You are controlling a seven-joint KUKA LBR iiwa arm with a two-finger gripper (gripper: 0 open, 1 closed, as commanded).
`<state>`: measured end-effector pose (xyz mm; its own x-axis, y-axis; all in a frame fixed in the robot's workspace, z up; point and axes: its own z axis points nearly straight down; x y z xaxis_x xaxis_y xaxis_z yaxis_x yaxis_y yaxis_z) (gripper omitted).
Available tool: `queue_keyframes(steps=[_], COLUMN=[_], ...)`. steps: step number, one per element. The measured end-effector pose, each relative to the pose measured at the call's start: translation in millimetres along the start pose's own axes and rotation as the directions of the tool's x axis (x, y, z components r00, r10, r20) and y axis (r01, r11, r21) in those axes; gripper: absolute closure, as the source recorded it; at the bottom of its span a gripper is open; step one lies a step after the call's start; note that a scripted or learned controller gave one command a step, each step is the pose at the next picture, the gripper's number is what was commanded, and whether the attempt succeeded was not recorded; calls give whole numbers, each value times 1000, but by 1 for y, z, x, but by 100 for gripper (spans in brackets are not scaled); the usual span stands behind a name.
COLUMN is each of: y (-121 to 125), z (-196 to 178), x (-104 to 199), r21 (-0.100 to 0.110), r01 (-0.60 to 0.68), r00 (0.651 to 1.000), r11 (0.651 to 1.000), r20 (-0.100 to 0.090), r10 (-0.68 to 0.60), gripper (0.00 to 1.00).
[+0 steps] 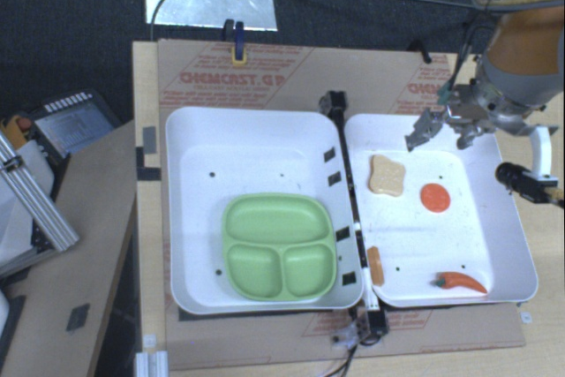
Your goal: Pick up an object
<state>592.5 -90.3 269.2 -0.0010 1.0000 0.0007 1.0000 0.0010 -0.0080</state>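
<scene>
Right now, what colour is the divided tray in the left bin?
Light green, plain: the divided tray, seen clearly in the camera view.

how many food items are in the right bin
4: a bread slice near the upper left, a red round slice beside it, a small sausage by the left wall, a carrot bottom right.

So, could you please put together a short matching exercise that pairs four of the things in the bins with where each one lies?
Things:
1. green divided plate
2. bread slice
3. orange-red disc
4. orange carrot

Places:
A. right bin, near corner on the right
B. left bin, near side
C. right bin, middle, right of the bread
D. right bin, far-left part

Pairs: 1-B, 2-D, 3-C, 4-A
</scene>
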Motion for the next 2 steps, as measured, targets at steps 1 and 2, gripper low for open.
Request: queue_keyframes(steps=[1, 2], y=[2, 11], z=[-5, 48], x=[0, -4], r21=[-9, -6], r01=[2, 0], r00=[1000, 1000], r11=[1000, 1000], r20=[1, 1], r10=[-2, 0], gripper=[0, 0])
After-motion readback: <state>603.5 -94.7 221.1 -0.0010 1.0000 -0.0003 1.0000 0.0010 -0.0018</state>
